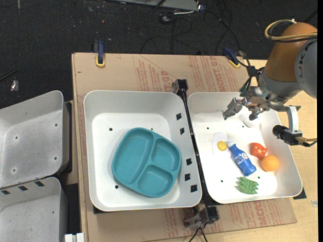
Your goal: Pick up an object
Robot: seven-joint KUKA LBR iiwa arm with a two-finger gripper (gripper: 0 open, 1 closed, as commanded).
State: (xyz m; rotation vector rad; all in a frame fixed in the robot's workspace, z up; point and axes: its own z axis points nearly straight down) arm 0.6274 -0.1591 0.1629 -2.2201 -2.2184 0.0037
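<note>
Your pincer (244, 109) hangs spread and empty over the right bin's (217, 198) far end; nothing is picked yet, with the blue bottle (241, 159) and orange ball (270, 163) lying nearer the front.

Both white bins, the left bin (96, 135) and the right bin (287, 183), look like smooth moulded plastic with a soft sheen. The teal divided tray (146, 161) looks like matt plastic. The blue bottle (242, 160), the red piece (258, 149) and the orange ball (270, 163) look glossy, the green piece (247, 185) ridged. The counter (131, 72) is covered in dull brown printed cardboard. The arm's orange band (292, 34) shines smoothly.
</note>
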